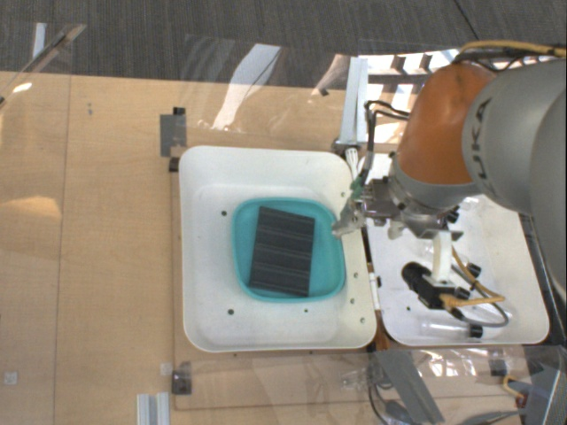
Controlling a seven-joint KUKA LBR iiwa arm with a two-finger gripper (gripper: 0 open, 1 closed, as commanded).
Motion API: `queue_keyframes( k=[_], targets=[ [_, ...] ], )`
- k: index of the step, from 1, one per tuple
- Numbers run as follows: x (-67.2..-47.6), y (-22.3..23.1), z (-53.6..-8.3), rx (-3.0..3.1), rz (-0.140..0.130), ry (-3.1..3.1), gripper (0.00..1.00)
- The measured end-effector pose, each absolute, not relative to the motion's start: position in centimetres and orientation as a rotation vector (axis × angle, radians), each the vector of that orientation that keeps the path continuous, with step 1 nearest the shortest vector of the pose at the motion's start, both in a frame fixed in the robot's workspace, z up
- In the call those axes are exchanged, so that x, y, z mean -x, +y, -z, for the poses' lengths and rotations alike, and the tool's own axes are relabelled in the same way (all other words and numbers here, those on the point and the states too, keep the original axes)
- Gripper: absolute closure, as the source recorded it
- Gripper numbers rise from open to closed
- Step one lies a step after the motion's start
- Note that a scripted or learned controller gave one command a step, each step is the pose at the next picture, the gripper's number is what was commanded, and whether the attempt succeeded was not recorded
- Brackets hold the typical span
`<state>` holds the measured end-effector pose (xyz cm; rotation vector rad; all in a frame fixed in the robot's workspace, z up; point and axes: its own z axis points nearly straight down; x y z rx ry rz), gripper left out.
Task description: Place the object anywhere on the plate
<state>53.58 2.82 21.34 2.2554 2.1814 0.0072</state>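
The dark ribbed slab [283,251] lies flat on the teal square plate [243,230], wholly inside its rim and turned a little off the plate's sides. The plate sits in the middle of the left bin [191,264], rather nearer that bin's right edge. By my reckoning the placing is as good as done, for nothing of the slab hangs over.

My claw [353,215] hangs at the left bin's right edge, just beside the plate's upper right corner and apart from the slab. It is tucked under my wrist, so I cannot tell how far open it is; I see nothing held in it. My arm [443,131] reaches across the right bin [509,264].

To finish well I should go straight up before swinging away, so I catch neither the plate's rim nor the bin wall.

On the grey arm casing a few dark letters show, seemingly part of KUKA. Slab, plate and bins bear no legible label.
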Motion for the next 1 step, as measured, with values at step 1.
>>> queue_keyframes(
  k=[1],
  targets=[
    [-51.5,8.56,-20.94,-2.298,-0.003,2.141,0.0]
  ],
)
